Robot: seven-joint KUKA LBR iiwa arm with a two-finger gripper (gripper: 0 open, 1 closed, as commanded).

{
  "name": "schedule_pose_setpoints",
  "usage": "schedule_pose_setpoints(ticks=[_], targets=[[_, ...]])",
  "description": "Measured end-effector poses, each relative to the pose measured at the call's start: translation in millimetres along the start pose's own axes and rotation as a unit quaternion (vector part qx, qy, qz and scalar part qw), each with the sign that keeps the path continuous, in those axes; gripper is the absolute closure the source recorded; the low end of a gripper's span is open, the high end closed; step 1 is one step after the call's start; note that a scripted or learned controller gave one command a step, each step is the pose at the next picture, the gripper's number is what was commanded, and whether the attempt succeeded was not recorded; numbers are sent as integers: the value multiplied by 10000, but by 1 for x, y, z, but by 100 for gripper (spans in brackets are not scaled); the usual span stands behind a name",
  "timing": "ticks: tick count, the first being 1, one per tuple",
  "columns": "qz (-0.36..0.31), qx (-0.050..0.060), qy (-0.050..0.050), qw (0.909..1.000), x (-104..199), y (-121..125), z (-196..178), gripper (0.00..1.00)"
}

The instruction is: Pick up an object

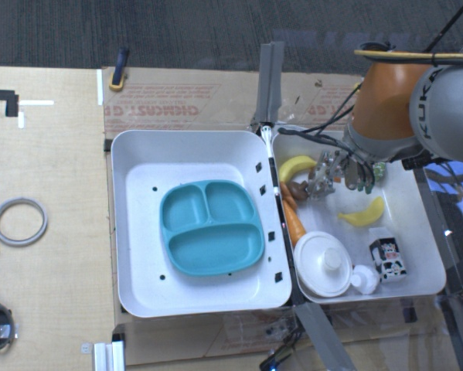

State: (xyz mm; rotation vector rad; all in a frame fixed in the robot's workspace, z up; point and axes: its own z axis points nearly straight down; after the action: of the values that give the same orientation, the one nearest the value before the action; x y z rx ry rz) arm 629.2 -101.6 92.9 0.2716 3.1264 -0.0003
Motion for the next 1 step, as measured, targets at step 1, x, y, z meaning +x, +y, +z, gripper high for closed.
schedule_pose_setpoints(ticks=[1], targets=[[-2216, -1, -15, 9751, -5, -74, -1, 100]])
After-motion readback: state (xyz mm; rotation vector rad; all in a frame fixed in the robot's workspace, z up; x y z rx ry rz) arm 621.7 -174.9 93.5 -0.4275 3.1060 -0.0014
